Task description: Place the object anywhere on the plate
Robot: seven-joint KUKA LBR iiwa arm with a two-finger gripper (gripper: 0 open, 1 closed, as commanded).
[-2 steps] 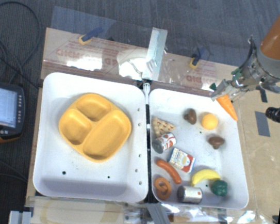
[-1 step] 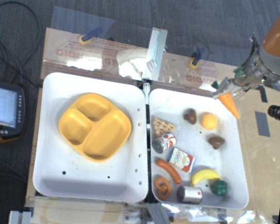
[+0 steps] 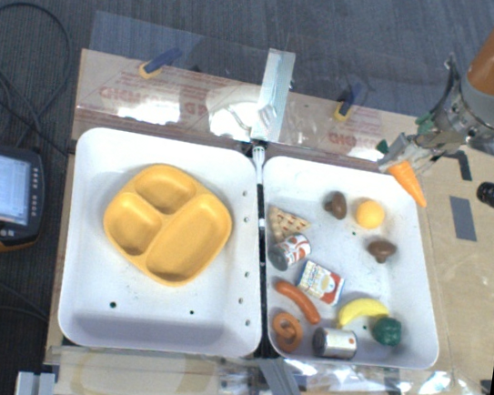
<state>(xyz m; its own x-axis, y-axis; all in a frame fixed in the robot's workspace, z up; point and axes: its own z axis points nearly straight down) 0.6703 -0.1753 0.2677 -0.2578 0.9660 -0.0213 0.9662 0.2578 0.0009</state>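
The gripper was clenched on the thick end of a small orange plastic carrot, likely light, stiff and slippery, hanging over the right white bin's far corner, well apart from the yellow three-compartment plate.

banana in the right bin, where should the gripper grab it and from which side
Grip the banana across the middle of its curved body, coming straight down from above. It lies flat near the bin's front right corner, with the green toy close at its right end and the metal can just below, so the fingers probably fit best across its narrow width.
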